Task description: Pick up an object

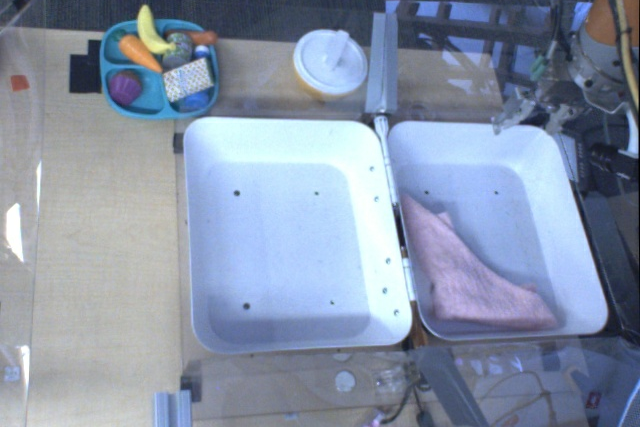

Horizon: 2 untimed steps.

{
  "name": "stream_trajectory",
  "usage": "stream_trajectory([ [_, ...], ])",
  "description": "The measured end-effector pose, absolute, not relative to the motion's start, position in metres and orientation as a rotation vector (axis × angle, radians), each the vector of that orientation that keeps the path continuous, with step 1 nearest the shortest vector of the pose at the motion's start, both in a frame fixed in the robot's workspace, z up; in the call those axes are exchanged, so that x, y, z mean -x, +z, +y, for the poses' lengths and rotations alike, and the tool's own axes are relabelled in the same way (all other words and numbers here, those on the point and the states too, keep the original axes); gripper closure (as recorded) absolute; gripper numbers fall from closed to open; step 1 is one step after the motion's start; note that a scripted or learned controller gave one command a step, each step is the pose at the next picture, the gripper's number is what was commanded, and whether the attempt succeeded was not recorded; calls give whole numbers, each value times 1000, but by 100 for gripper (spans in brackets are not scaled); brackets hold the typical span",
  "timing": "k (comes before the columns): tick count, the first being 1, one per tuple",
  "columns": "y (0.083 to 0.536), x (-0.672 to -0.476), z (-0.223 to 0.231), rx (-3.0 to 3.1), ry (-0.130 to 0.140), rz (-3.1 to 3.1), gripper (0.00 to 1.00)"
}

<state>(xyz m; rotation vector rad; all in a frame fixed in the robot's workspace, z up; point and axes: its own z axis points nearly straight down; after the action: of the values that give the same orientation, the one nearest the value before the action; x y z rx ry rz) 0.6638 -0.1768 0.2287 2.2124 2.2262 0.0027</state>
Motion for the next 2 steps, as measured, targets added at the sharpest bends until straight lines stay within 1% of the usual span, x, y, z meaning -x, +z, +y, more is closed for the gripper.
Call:
stream_trajectory([
  [1, 178, -599, -160, -2060, 3, 2368, 0],
  [2, 93, -617, -205, -1995, 5, 2417, 0],
])
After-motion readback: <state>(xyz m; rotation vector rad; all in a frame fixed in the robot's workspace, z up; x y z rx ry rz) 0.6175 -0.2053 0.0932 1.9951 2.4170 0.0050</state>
